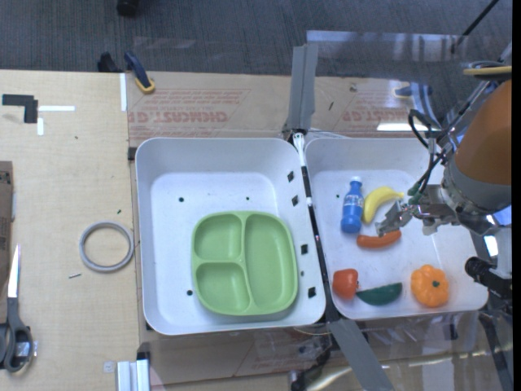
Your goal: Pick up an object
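Gripper (396,216): right bin (326,155), centre right of frame, low over toys; finger spread cannot tell. Touching or just above orange carrot (379,239); banana (378,201) just upper left. Blue bottle (352,206) left of banana. Lower row: tomato (345,282), green pepper (379,294), pumpkin (430,286). Left bin (163,169): green divided plate (244,262). Bench (57,177) left: grey ring (107,246), scissors (14,324).

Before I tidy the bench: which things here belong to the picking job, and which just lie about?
Job: blue plastic bottle, yellow banana, orange carrot, red pepper, dark green vegetable, orange pumpkin, gripper.

Lying about: green divided plate, grey tape ring, scissors.
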{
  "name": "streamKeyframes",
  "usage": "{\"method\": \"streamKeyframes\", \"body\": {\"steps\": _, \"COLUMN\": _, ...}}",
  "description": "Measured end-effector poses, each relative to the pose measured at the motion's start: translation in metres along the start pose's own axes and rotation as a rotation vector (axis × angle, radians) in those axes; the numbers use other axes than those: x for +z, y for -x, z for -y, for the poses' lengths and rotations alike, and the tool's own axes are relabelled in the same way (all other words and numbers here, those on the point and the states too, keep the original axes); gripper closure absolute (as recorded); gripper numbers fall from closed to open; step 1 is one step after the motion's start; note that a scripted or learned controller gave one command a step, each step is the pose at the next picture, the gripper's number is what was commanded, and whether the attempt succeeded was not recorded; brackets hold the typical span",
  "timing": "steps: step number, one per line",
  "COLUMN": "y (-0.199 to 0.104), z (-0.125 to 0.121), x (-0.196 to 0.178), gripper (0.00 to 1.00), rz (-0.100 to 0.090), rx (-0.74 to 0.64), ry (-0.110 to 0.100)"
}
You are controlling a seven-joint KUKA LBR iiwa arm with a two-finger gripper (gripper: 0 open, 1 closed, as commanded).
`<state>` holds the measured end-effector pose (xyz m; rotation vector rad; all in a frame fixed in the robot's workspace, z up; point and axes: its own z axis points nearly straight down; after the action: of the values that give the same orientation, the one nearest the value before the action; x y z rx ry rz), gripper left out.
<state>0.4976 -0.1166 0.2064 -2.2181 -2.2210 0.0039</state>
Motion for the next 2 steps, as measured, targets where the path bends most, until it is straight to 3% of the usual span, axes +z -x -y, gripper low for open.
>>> {"method": "streamKeyframes", "body": {"steps": 1, "y": -0.0134, "z": -0.0593, "x": 0.1142, "gripper": 0.00, "rz": 0.000, "rx": 0.002, "ry": 0.003}}
{"method": "streamKeyframes", "body": {"steps": 2, "y": -0.0121, "z": -0.0588, "x": 0.1058, "gripper": 1.00, "rz": 0.000, "rx": 0.006, "ry": 0.002}}
